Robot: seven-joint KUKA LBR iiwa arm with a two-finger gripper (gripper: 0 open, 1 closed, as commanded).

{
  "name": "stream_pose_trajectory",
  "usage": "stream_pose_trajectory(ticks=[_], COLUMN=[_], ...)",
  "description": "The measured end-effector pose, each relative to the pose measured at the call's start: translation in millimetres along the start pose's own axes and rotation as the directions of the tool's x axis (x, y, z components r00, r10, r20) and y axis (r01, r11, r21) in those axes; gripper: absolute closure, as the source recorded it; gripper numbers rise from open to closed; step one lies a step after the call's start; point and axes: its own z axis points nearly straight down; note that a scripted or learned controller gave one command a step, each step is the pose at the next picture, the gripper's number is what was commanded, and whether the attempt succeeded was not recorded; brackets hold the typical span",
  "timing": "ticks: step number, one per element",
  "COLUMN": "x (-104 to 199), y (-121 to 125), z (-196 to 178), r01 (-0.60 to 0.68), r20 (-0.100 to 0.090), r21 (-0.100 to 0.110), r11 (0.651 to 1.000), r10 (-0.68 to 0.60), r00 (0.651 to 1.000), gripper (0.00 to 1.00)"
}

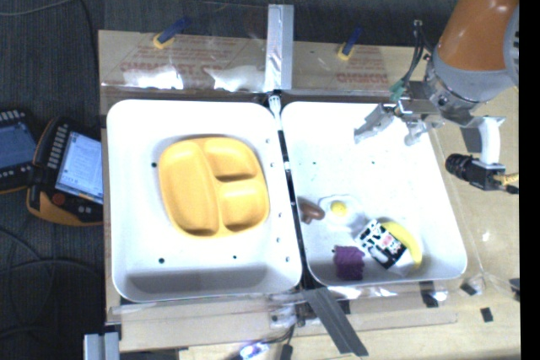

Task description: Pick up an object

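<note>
The end effector (391, 128) is hovering with fingers spread over the right bin (422, 181). A yellow compartment tray (213, 185) is lying in the left bin (135, 198).

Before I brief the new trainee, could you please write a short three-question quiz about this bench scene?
1. True or false: the yellow divided tray lies in the left bin.
2. Which sits nearest the purple block? A) black-and-white object B) yellow tray C) gripper
3. Fill in: the gripper hangs over the ___ bin's far part, apart from the objects.

Key: 1 true; 2 A; 3 right.
</note>
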Motion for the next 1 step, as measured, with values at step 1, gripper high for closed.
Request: stream_pose_trajectory(ticks=[1], x=[10.9], y=[17.7], z=[78.3], r01=[0.011], r20=[0.002], r21=[0.001], r11=[1.000], r10=[-0.011], r00=[1.000], gripper=[0.00])
